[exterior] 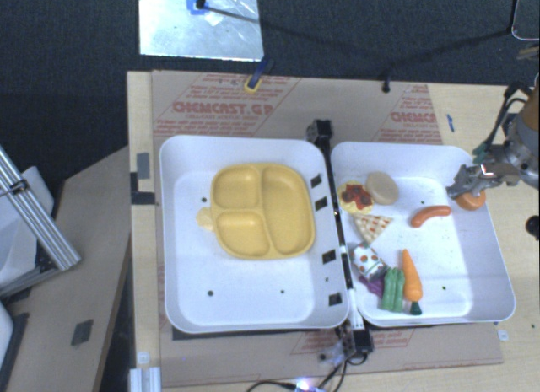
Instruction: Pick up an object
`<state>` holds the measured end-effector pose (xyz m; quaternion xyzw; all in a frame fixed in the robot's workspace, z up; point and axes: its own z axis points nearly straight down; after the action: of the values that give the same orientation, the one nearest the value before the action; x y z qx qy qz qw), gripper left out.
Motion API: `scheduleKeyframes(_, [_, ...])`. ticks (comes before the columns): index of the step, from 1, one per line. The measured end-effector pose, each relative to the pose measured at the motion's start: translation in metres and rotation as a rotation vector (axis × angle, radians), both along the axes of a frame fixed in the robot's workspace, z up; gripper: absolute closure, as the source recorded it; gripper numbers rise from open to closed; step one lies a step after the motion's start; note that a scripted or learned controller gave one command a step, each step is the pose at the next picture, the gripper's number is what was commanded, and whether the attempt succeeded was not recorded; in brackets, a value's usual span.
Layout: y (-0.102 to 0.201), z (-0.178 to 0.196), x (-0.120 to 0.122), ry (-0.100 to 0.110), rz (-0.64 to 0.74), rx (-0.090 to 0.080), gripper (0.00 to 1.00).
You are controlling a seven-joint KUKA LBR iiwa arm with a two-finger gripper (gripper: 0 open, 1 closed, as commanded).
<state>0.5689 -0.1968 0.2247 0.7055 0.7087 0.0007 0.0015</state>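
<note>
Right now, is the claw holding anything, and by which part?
Cannot tell. The claw sits over an orange object at the right bin's right edge, but a grip on it isn't visible.

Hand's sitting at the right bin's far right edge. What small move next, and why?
Probably lower the hand straight onto the orange piece just beneath it at the right bin's rim. It is the closest item; the sausage lies further left, apart from it.

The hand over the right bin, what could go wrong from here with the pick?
The hand sits at the right bin's far right rim, over a small orange item; it could catch the rim or push the item against the wall. The carrot, the green vegetable and the purple item lie crowded together, so grabbing one may drag the others.
</note>
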Motion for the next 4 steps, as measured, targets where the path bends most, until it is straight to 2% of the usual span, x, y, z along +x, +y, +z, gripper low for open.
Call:
scheduleKeyframes(1, [0.046,-0.009,-0.017,0.003,0.003,0.003,1.0])
scheduleKeyframes(3, [0.157,0.003,-0.059,0.002,0.005,0.004,1.0])
scheduleKeyframes(4, [0.175,0.003,-0.07,0.003,0.002,0.002,1.0])
